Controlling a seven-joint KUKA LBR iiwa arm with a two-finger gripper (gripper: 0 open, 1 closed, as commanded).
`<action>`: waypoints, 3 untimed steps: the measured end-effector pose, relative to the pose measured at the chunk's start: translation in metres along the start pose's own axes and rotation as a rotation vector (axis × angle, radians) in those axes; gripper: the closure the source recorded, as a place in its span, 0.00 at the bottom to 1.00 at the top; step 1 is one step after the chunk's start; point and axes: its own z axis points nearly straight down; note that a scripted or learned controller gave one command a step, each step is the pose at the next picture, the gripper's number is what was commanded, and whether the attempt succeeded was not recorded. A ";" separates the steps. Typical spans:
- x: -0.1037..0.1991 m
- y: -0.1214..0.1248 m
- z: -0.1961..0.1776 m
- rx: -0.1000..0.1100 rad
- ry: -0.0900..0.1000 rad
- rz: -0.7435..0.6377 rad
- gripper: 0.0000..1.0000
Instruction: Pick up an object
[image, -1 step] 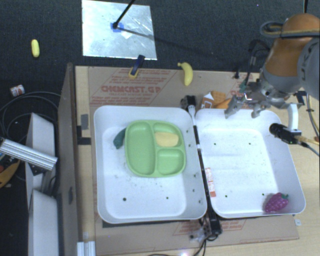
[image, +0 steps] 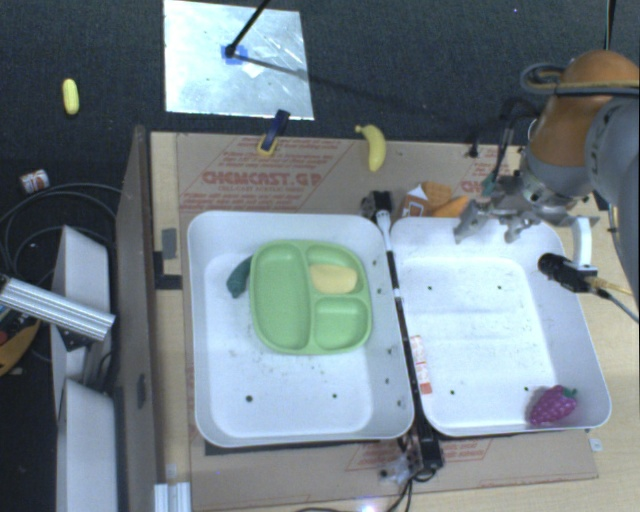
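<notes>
**A:** What lay nearest the camera?

**B:** A small purple bunch of toy grapes (image: 553, 404), in the near right corner of the right-hand shallow white bin (image: 470, 400). It sat close against the bin's wall, well apart from everything else.

**A:** And in the other bin?

**B:** The left-hand shallow white bin (image: 290, 405) held a light green plastic tray with three compartments (image: 308, 297). A pale yellow soft-looking lump (image: 333, 277) rested in the tray's far right compartment. A dark teal object (image: 239, 275) lay on the bin floor, touching the tray's left edge.

**A:** Where was the arm?

**B:** The grey arm with its orange band (image: 585, 110) reached in from the right, over the far rim of the right bin. The pincer (image: 490, 225) hung at that far edge, its prongs standing apart with nothing between them, well away from the grapes.

**A:** Anything beyond the bins?

**B:** On the brown cardboard-covered desk (image: 300, 175), a yellow toy banana (image: 373, 146) lay past the bins, and an orange item (image: 440, 200) sat just left of the pincer. Farther off, a shiny silver sheet (image: 240, 60) lay on the dark floor.
</notes>
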 end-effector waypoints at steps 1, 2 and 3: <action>-0.022 -0.031 0.059 0.004 0.002 0.001 0.00; -0.060 0.002 -0.026 -0.011 -0.003 -0.001 0.00; -0.070 -0.033 -0.006 0.002 0.001 0.000 0.00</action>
